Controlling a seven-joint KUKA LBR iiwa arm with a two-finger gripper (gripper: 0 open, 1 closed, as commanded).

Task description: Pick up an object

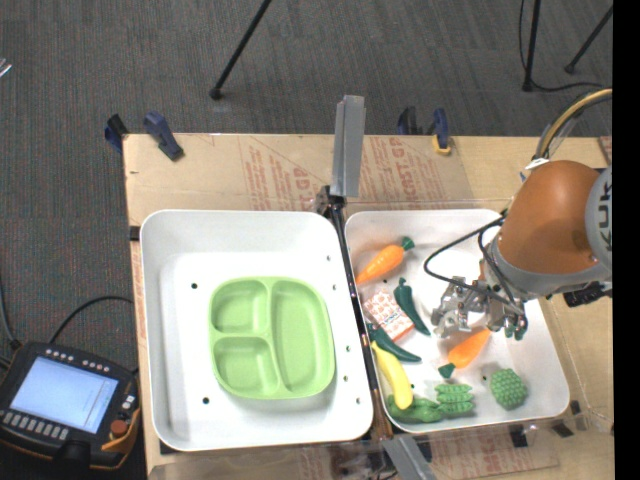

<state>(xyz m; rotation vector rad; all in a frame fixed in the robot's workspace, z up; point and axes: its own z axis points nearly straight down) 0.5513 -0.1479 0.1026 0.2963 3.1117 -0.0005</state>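
Right bin (520, 230): pincer (468, 318) low inside, finger state cannot be told; toy carrot (468, 349) just below it, touching or apart unclear. Left bin (170, 238): green divided plate (271, 338).

Dark grey carpet floor (120, 58). Tripod legs (245, 38) stand behind the cardboard-covered surface (240, 168). Blue clamps (160, 133) grip its far edge.

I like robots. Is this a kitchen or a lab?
Probably a lab. Toy food like a carrot lies in a white bin, tripod legs stand on carpet, and a control pad sits nearby.
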